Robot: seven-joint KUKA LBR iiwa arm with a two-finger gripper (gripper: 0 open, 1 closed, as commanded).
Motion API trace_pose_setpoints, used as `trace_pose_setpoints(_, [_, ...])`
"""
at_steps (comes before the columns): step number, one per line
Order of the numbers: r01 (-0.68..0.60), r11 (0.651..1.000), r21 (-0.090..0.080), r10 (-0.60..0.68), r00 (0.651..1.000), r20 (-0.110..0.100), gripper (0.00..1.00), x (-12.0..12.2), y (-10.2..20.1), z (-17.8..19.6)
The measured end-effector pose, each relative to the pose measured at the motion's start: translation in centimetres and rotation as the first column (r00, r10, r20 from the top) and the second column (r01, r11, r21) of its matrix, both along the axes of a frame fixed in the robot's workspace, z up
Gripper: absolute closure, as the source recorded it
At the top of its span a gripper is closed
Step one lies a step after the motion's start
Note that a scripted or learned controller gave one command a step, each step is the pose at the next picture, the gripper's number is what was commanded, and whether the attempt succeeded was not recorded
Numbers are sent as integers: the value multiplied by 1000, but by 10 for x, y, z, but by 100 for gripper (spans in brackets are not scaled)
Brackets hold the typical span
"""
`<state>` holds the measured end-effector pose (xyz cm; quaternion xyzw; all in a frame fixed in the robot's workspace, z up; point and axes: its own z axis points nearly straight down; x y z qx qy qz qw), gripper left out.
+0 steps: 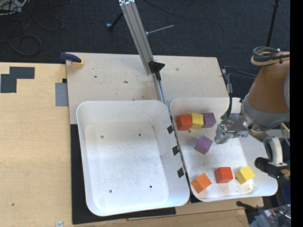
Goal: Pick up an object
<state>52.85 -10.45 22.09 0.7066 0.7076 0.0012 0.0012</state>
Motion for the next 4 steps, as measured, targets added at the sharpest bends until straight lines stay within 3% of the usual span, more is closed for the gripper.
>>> trace_pose_setpoints(1, [0, 1000, -1, 0, 1000, 0, 100, 1, -1, 53])
trace_pose_setpoints(3, [-4, 1000, 2, 4, 1000, -8, 100, 27, 115, 30])
trace_pose_setpoints(4, [-2, 1000, 1, 2, 1000, -6, 100, 51, 156, 20])
